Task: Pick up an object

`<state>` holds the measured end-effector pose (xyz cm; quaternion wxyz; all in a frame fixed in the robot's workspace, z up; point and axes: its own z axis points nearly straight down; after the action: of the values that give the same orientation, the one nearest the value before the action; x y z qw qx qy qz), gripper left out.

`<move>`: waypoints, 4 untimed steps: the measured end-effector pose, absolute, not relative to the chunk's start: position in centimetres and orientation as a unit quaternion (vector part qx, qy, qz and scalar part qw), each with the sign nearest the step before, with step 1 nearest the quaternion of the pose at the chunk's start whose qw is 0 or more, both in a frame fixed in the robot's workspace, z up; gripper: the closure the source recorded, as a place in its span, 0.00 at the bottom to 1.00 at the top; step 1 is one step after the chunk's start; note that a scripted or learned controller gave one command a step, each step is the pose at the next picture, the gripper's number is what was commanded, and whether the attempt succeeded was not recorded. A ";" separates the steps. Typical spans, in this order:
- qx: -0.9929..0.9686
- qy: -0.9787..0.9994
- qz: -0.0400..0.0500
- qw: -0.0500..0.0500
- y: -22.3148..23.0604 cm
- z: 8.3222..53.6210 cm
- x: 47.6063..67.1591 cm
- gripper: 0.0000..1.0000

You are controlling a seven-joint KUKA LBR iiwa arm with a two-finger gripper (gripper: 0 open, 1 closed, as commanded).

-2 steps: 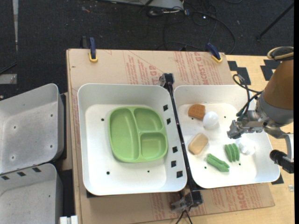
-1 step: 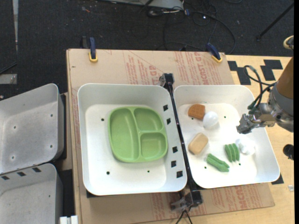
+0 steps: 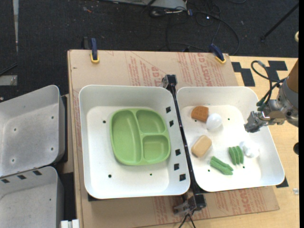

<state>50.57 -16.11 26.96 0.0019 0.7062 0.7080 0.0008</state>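
While we are hovering the gripper (image 3: 251, 126) over the right bin (image 3: 273, 182) rim, we cannot tell how the jaws stand. Nearest it, the small white object (image 3: 250, 150) is offering the easiest target, so we are favouring a straight descent there.

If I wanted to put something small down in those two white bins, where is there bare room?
The left bin has bare floor around the green divided plate, widest along its left wall. In the right bin, the back strip is bare. Its middle is crowded: orange piece, white ball, tan block, green pieces, with the gripper at the right wall.
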 end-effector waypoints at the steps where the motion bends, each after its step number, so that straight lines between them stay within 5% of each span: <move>1: 0.705 0.709 0.000 -0.001 -11.5 25.7 50.3 1.00; 4: 0.704 0.710 0.000 -0.001 2.8 22.8 49.9 1.00</move>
<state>49.90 2.82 22.79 -0.0015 0.7043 0.7099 -0.0004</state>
